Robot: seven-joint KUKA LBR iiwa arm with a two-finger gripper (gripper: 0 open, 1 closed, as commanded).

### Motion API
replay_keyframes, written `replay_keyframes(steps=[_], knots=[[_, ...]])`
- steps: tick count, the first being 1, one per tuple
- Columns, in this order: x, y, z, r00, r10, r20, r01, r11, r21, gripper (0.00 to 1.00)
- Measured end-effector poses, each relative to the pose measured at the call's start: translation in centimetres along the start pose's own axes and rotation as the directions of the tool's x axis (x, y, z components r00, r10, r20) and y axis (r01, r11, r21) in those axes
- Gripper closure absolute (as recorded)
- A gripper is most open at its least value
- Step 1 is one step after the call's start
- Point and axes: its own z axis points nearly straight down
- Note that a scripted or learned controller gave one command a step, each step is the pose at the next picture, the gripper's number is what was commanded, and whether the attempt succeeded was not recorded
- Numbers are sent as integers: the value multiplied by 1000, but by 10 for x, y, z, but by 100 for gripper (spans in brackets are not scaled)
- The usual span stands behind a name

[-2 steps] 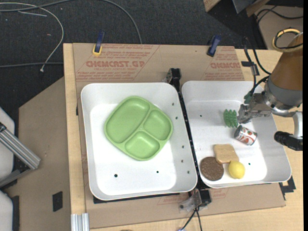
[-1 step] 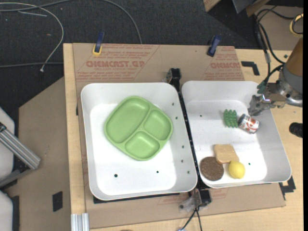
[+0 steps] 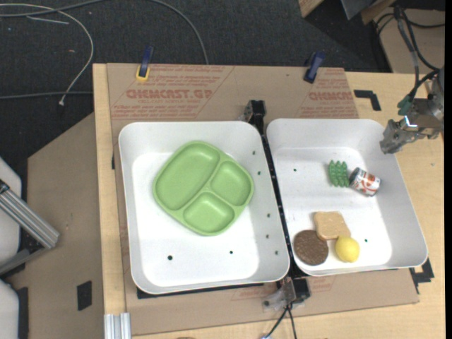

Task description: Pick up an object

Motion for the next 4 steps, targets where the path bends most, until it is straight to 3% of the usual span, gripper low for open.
replay_keyframes(steps=[1,4], knots=[[47,-8,-2,1000,-4,-6,4,1000,10,100],[180,-39,11,1000,-2,-5,2,1000,12,100]])
